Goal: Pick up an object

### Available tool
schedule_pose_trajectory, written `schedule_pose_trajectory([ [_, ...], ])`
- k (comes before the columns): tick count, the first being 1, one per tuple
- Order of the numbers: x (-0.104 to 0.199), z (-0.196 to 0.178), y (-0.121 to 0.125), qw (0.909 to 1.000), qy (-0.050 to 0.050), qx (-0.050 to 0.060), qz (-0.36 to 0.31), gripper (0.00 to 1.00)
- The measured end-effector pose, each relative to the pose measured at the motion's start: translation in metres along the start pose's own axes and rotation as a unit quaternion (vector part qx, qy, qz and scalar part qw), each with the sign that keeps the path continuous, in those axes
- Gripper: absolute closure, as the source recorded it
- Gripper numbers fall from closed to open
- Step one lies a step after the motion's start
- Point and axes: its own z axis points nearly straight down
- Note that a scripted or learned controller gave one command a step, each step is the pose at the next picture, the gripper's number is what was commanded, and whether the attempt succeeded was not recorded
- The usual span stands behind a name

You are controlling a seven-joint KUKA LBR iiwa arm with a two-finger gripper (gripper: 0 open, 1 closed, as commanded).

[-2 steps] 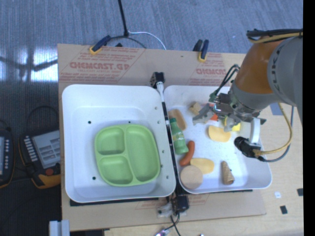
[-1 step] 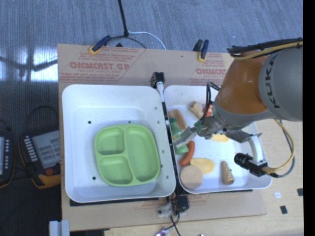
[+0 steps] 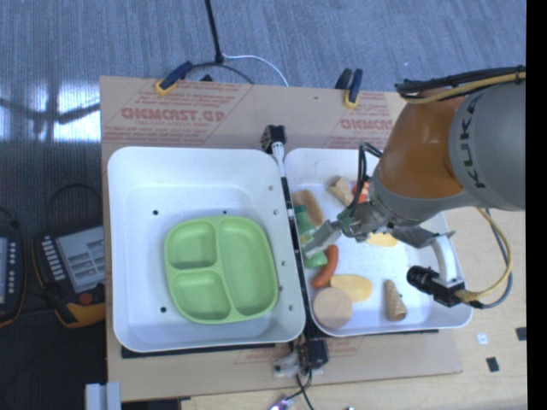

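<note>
Beside the right bin's (image 3: 444, 319) left wall, slim orange carrot (image 3: 326, 267), green-topped

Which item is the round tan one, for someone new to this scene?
Find the right-hand shallow white bin and go to its near-left corner. The round tan bun-like disc lies there, beside the pale yellow oval piece. It alone is circular; the neighbours are elongated.
</note>
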Motion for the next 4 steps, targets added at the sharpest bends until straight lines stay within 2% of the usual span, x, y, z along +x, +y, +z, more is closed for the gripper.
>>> schedule_pose_trajectory([
  [1,-0.079,0.095,-0.025,0.9897,-0.001,-0.003,-0.143,0.0],
  [2,-0.047,-0.002,0.075,0.9911,-0.001,-0.003,-0.133,0.0],
  [3,0.005,0.0,0.05,0.9922,0.0,0.0,-0.125,0.0],
  [4,0.004,0.0,0.05,0.9922,0.0,0.0,-0.124,0.0],
])
